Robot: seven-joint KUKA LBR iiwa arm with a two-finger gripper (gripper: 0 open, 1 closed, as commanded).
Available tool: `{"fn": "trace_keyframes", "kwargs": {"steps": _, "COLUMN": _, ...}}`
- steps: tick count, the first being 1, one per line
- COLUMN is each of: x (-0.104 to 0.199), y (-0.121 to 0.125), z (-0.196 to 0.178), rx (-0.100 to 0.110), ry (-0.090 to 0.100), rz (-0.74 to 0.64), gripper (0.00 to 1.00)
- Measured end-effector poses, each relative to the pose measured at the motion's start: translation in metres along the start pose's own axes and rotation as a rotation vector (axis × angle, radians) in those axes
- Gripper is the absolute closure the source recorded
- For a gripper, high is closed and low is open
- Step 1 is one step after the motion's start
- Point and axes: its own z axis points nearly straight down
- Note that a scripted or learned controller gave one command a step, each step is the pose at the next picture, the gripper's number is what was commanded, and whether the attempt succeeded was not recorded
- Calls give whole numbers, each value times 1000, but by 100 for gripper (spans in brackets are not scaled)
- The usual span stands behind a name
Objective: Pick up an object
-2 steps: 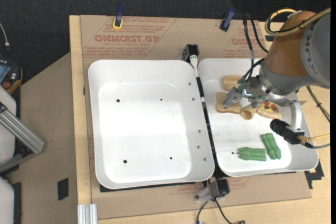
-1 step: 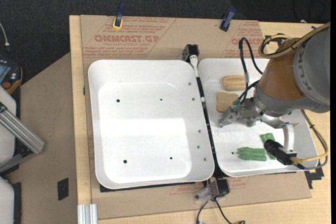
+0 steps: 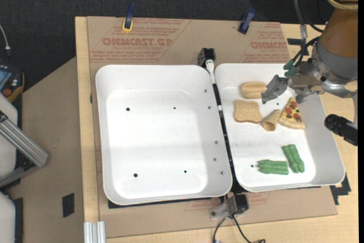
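The right bin (image 3: 318,176) holds several toy foods. A tan bread roll (image 3: 252,89) lies near its far edge, with a toast slice (image 3: 247,112) just in front of it. Beside the toast are a small cone (image 3: 271,120) and a pizza slice (image 3: 293,114). Two green vegetable pieces (image 3: 273,167) (image 3: 294,157) lie near the front. My gripper (image 3: 286,91) hangs over the far part of this bin, between the roll and the pizza slice. Its fingers are open and spread, with nothing between them.
The left bin (image 3: 114,122) sits alongside, divided from the right one by a black seam (image 3: 220,122). Both rest on a cardboard sheet (image 3: 170,37) held by blue clamps (image 3: 129,21) at the back. A black knob (image 3: 341,125) juts in at the right.
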Motion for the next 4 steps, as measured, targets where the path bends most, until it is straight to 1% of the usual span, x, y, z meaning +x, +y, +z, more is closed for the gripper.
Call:
{"fn": "trace_keyframes", "kwargs": {"steps": 1, "x": -17, "y": 3, "z": 189, "rx": 35, "ry": 4, "rz": 6, "gripper": 0}}
{"fn": "trace_keyframes", "kwargs": {"steps": 2, "x": -35, "y": 42, "z": 99, "rx": 8, "ry": -2, "rz": 3, "gripper": 0}}
{"fn": "trace_keyframes", "kwargs": {"steps": 3, "x": -13, "y": 58, "z": 205, "rx": 20, "ry": 3, "rz": 2, "gripper": 0}}
{"fn": "trace_keyframes", "kwargs": {"steps": 4, "x": -15, "y": 58, "z": 190, "rx": 16, "ry": 1, "rz": 2, "gripper": 100}}
